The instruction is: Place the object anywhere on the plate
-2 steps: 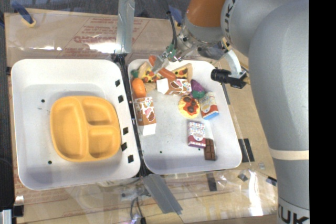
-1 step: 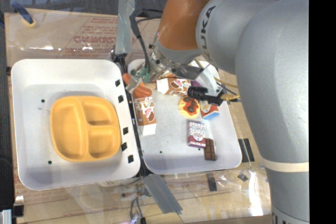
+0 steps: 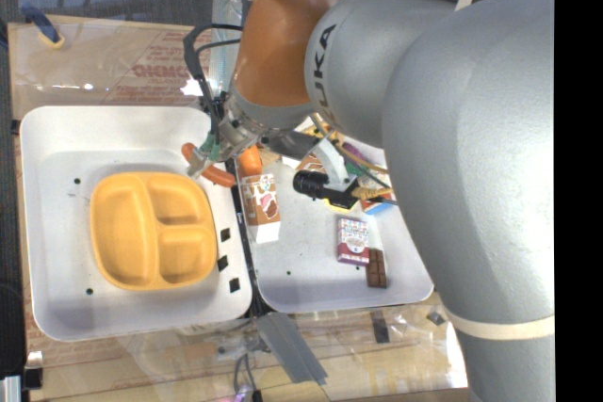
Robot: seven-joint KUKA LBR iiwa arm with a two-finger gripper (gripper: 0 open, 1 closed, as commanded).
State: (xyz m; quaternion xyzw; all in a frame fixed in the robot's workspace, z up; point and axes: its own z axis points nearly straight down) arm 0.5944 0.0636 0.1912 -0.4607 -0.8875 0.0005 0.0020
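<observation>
Fills the right of the camera view: grey arm (image 3: 452, 108), orange band bent low over the divider between the left bin (image 3: 47, 136) and the right bin (image 3: 311, 287). Sits in the left bin, well inside its walls: yellow compartment plate (image 3: 151, 229), nothing on it. Lies in the right bin among clutter: small printed carton (image 3: 261, 200).

Hangs at the left bin's upper right edge: gripper (image 3: 215, 151); open or closed, cannot tell.

Lies right under it, just beside the plate's upper right corner: thin orange-red sausage-shaped piece (image 3: 219, 173). Held or merely touched, cannot tell.

Probably light, smooth and rounded, so likely to roll or slip. Best taken across the middle of its length, squarely, not at a tapered end.
</observation>
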